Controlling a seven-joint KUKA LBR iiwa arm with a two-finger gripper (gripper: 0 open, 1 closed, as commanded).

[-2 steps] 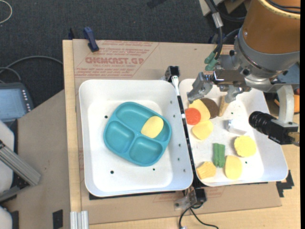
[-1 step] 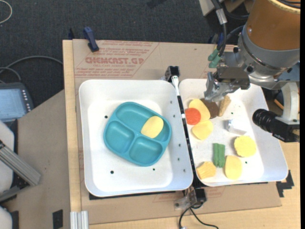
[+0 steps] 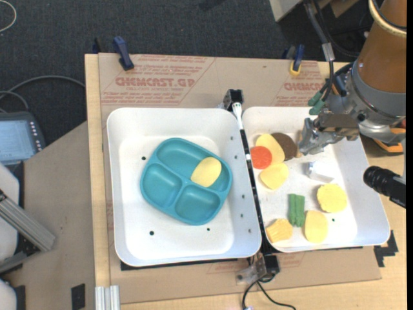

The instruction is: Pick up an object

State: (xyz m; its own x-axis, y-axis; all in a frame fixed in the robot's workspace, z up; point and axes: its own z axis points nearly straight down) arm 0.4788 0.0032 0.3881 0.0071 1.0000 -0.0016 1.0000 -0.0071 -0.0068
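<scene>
Can't tell how open the gripper is or if it's holding anything — parked upper right beside the brown piece, it could easily nudge the crowded yellow piece instead of grabbing cleanly.

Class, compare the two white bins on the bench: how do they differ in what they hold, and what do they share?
The left bin holds a blue divided plate with one yellow piece on it; the right bin holds many loose pieces lying straight on its floor, among them an orange disc and a green piece. The gripper hangs over the right bin, not the left. Both are shallow, white and side by side.
</scene>
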